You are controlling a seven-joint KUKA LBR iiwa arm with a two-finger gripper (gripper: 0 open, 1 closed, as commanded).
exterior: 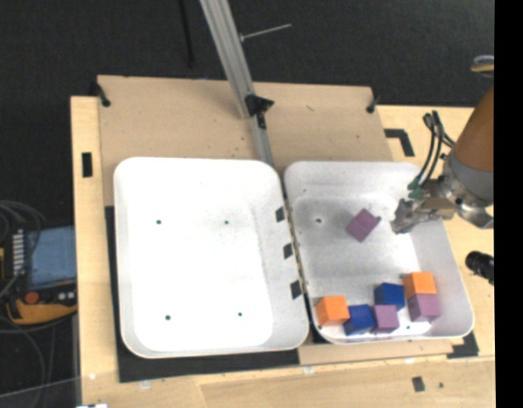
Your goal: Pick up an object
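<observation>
Pincer (403, 219): it hangs over the right bin near that bin's right wall, in the upper half, with its tip pointing left; whether it is wide or narrow, I cannot tell, and nothing is seen caught in it.
Arm (475, 155): grey at the wrist and orange above, it comes in from the right edge, with dark cables looping beside it.
Nearest object: a purple block (362, 224) lies tilted on the bin floor just left of the pincer tip, near it but apart from it.
Right bin (329, 189): shallow and white, its floor is greyish with scuffing around the middle.
Cluster along the lower edge of the right bin: an orange block (332, 309) at the left, a blue block (360, 320) just beside it, then a purple cube (386, 317), and a second blue block (389, 295) just above those.
Lower right corner of that bin: an orange cube (419, 283) sits touching a purple one (424, 305) below it.
Left bin (197, 253): white, side by side with the right one, with four small dark dots on its floor.
Table (235, 117): pale wood, bearing both bins; a slanted metal pole (231, 49) rises from behind the place where the bins meet.
Off the table at the left: a blue box (53, 257) and tangled cables on the dark floor.
</observation>
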